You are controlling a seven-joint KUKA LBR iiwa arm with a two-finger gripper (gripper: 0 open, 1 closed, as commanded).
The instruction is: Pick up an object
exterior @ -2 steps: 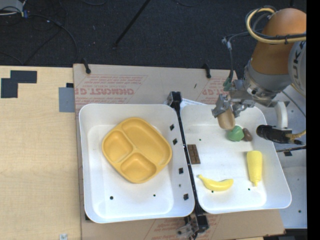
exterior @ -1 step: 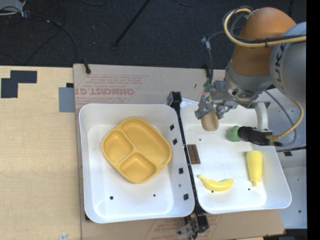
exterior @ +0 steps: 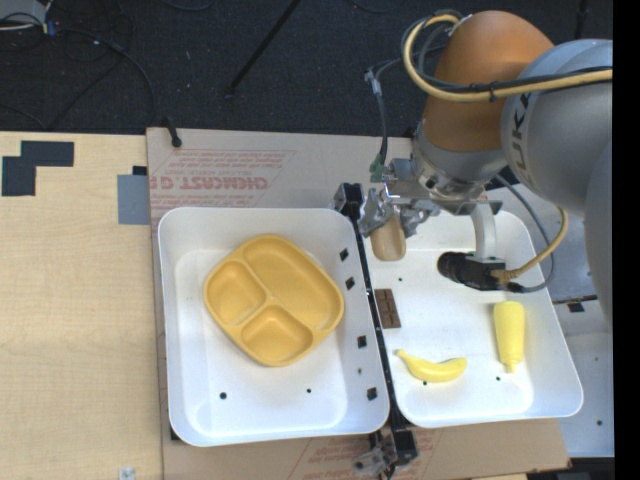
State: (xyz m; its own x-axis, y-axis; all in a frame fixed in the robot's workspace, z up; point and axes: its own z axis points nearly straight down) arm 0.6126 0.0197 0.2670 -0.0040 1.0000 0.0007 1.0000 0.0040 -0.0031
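My gripper [exterior: 391, 225] hangs over the far left corner of the right bin [exterior: 545, 393], close to the divider between the bins. A small tan block [exterior: 388, 245] sits between its fingers and sticks out below them, so the gripper is shut on it. Lower in the same bin lie a yellow banana [exterior: 432, 368] near the front, a yellow corn cob [exterior: 509, 333] at the right, and a small flat brown piece [exterior: 388, 309] by the divider.
The left bin [exterior: 190, 388] holds a yellow divided plate [exterior: 272, 298] near its middle. The grey arm with its orange band reaches in from the upper right, above the right bin's far side. Cardboard lies under both bins.
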